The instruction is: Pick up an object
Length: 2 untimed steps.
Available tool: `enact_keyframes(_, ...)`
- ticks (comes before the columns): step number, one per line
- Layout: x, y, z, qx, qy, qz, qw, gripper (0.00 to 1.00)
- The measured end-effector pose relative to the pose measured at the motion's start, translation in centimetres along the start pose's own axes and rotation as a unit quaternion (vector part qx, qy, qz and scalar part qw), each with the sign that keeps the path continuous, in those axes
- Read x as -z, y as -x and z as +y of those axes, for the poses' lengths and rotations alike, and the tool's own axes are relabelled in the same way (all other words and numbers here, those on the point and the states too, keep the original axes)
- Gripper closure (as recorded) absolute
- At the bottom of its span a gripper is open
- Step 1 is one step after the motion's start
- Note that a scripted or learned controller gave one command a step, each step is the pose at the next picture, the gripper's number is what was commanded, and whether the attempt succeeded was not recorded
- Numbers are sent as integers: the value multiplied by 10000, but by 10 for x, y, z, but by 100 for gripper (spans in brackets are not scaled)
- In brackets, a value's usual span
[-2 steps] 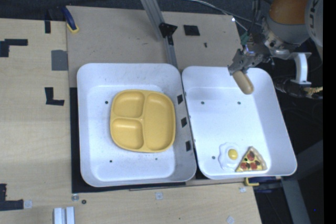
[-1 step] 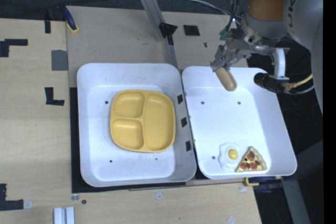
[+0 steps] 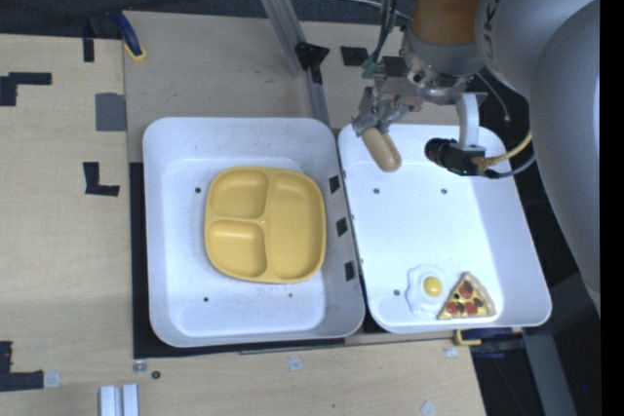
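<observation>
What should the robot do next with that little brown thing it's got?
Probably lift straight up, slowly. The tool seems to pinch the top end of the tan bread roll, which hangs tilted at the right bin's far edge, so a gentle rise would show whether the grip holds.

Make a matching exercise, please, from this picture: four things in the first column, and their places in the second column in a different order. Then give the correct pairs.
Things:
1. yellow divided plate
2. fried egg toy
3. pizza slice toy
4. tan bread-like piece

Places:
A. right bin, far left corner, just under the gripper
B. middle of the left bin
C. right bin, near edge, right of the egg
D. right bin, near edge, left of the pizza

Pairs: 1-B, 2-D, 3-C, 4-A
</observation>
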<state>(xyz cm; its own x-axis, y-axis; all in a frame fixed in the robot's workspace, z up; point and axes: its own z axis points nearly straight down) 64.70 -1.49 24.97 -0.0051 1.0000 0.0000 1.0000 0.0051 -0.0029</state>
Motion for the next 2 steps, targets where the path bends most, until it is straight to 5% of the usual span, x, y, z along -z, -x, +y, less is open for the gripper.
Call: enact_keyframes(2,-6,-93,11,1,6,2,10000,100)
